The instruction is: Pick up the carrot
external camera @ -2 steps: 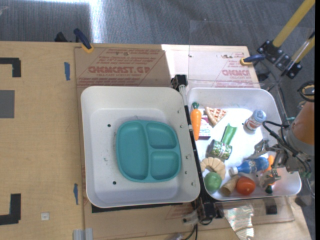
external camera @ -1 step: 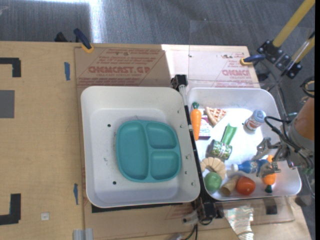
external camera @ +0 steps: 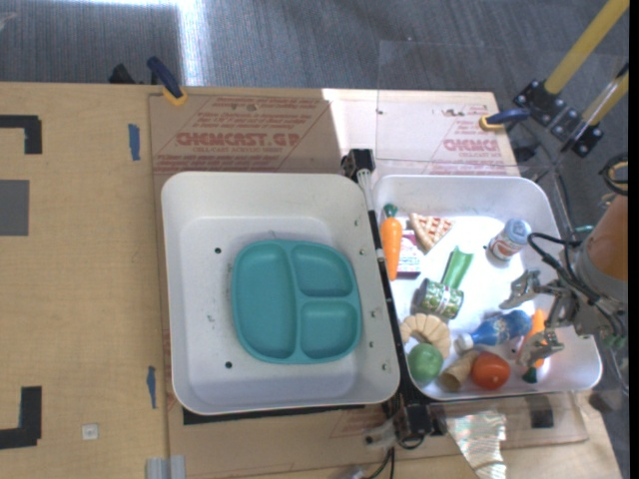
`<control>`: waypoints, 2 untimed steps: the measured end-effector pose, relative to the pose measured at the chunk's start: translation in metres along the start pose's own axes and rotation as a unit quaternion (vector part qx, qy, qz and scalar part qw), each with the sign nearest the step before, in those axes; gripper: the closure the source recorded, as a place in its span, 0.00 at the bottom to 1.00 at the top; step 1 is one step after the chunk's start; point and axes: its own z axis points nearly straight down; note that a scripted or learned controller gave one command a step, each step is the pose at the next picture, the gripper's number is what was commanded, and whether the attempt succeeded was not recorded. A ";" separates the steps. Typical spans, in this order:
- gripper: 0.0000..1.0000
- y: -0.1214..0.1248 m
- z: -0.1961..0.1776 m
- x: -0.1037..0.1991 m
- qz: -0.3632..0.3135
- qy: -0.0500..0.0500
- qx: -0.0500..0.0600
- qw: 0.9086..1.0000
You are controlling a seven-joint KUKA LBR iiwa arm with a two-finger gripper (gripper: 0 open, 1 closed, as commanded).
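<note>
1. The gripper [external camera: 537, 319] is seen over the right edge of the right bin [external camera: 539, 196], its metal fingers spread apart with nothing between them.
2. An orange band above the wrist is seen at the view's right edge, with dark cables trailing across the bin's rim.
3. Just beside the gripper, a blue bottle [external camera: 499, 327] and a tomato [external camera: 489, 369] are found; a small orange piece lies close to the fingers and cannot be identified.
4. The carrot [external camera: 391, 242] is located well apart from the gripper, at the bin's left wall, lengthwise along it, green top pointing away from the camera.
5. A pizza slice [external camera: 432, 230] lies near the carrot; a green can [external camera: 439, 298] and a green bottle [external camera: 457, 266] stand between gripper and carrot.
6. A teal tray [external camera: 297, 300] rests in the left bin [external camera: 190, 267].
7. Risks are judged as follows: a finger may strike the wall, since the carrot lies against it; clutter may be knocked on the crossing; the nearer orange piece may be taken by mistake.
</note>
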 end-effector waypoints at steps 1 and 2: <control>0.00 -0.010 0.013 0.004 0.186 0.009 0.000 0.983; 1.00 -0.011 0.000 -0.002 0.185 0.000 0.002 0.983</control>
